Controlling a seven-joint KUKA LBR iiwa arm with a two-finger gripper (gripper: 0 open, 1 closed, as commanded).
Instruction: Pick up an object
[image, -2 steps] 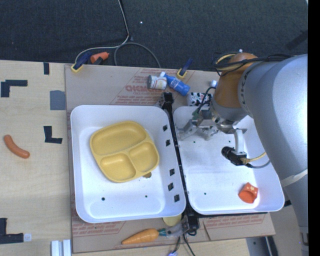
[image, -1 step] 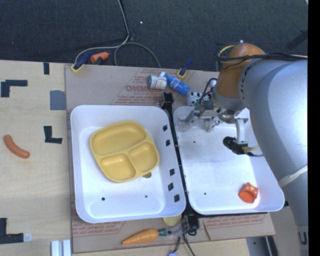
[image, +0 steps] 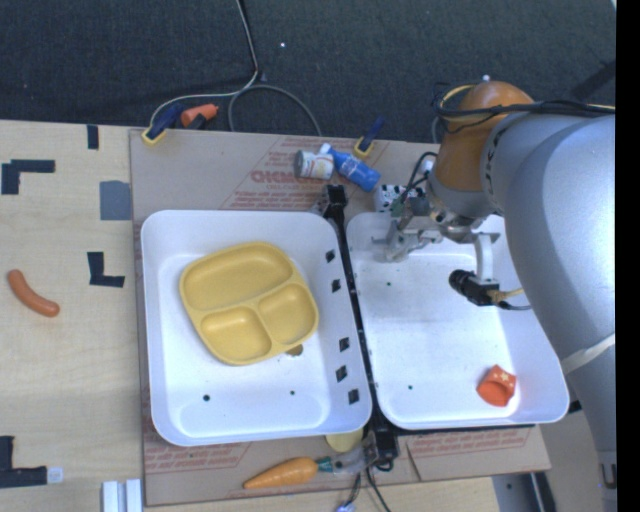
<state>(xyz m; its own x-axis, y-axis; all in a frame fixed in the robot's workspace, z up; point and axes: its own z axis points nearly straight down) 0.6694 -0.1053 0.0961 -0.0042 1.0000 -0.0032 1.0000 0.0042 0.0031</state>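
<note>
A small orange object (image: 497, 385) lies in the right bin (image: 440, 340), near its front right corner. In the left bin (image: 170, 390) rests a yellow divided plate (image: 248, 302), with a small dark bit (image: 293, 350) peeking out at its front edge. My gripper (image: 400, 236) hangs low over the far left corner of the right bin, close to the wall between the bins. It is well apart from the orange object. The metal gripper body hides what lies right beneath it.
The grey arm (image: 560, 200) covers the right bin's far right side. Outside the bins lie a carrot (image: 285, 472) at the front, a sausage (image: 33, 293) far left, and a white and blue bottle (image: 337, 165) behind. Black clips (image: 340, 345) line the divider.
</note>
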